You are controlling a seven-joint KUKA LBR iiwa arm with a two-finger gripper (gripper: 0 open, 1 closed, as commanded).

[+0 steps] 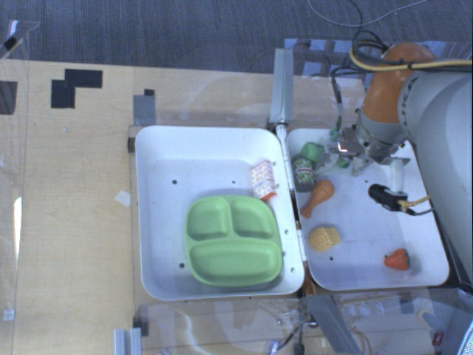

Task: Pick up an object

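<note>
The arm (442,117) is reached in from the right of the frame, its orange band seen at the upper right and its wrist bent down over the upper left corner of the right bin (369,231). The jaws are held low there, just right of a small green piece (312,152); whether they are spread or pressed together cannot be told, and nothing is seen pinched between them.

Two white bins are set side by side on the worktop (74,213). Five things are counted in the right bin: the green piece, a small green-labelled can (303,173) just below it against the left wall, a toy drumstick (319,195), a yellow knobbly piece (324,237) and a red-orange piece (397,259) at the lower right, well apart from the rest. Two things are counted in the left bin (159,191): a green divided plate (234,240) and a small white-and-red packet (262,179) at its upper right edge.

The green piece and the can are crowded into the corner between the bin wall and the jaws.
</note>
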